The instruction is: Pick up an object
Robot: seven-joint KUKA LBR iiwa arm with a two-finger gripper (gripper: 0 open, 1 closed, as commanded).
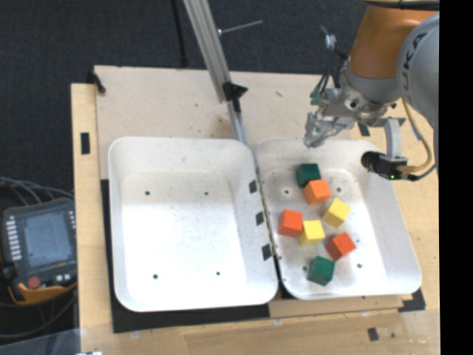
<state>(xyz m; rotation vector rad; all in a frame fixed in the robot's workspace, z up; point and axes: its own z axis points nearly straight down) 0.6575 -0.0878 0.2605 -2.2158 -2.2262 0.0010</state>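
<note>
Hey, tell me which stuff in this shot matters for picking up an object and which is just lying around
Belongs to the job:
pincer, above the right bin's far edge
right bin
green cube
orange cube
yellow cube
second orange cube
second yellow cube
red-orange cube
second green cube

Just lying about:
left bin
handheld controller
metal pole

From my feed the end effector [319, 133] is a blurred grey cluster, so I can't make out its fingers. The arm [388, 43] is cut off by the top edge. The pendant [41, 251] at left is clipped by the frame, its screen unreadable.
</note>
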